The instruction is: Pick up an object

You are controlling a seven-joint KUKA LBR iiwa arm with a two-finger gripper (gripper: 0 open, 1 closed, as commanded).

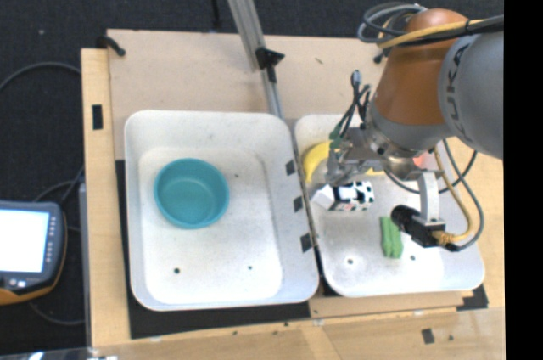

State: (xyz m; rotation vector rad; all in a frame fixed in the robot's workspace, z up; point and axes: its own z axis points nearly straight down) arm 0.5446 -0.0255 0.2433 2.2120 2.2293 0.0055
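Bench [187, 78] of pale board carries everything here, seen from above at a slant, with dark floor around it. On it sit two shallow white bins side by side: the left bin [212, 265] is the wider of the two in this view, and the right bin [441, 273] is partly covered by the arm. The arm [475, 87] enters from the right, grey with an orange band [416, 87] above the wrist, and bends down over the upper left part of the right bin. A slanted metal post [242, 2] runs from the top of the view down to the gap between the bins. In the left bin lies a teal bowl [192, 193], upright, left of that bin's middle and well apart from the rest. The gripper [339, 171] hangs low over the right bin near its left wall; whether its fingers are apart or together cannot be told, since the wrist hides them. Just beside it on the left a yellow object [316, 160] shows against the bin wall. Directly under the gripper lies a small black-and-white object [355, 195]; contact cannot be judged. Nearer the bin's middle, lower right of that, lies a small green object [390, 238], close to a black fitting on the arm's cable
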